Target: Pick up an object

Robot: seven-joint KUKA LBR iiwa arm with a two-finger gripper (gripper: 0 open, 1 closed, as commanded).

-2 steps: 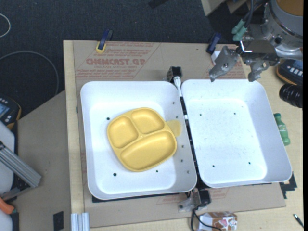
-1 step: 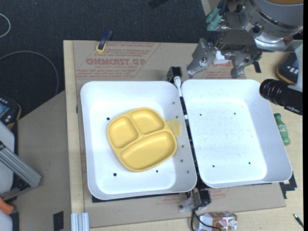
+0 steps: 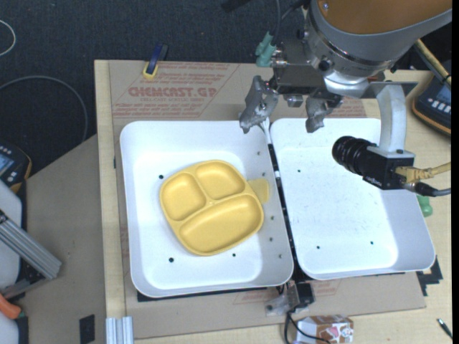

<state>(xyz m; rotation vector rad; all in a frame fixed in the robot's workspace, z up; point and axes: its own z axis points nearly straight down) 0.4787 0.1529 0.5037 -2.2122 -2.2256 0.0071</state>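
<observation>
one yellow three-compartment tray (image 3: 210, 206) lies in the left of two white bins (image 3: 136, 192). the gripper (image 3: 283, 117) hangs at the far rims between them, fingers apart, holding nothing.

Grey arm with orange band (image 3: 380, 13) was cut off by the top edge | far rim of right white bin (image 3: 358, 213) was partly hidden behind metal two-finger gripper (image 3: 287, 120) | small wrapped packet (image 3: 331, 330) at bottom edge was too small to identify
</observation>
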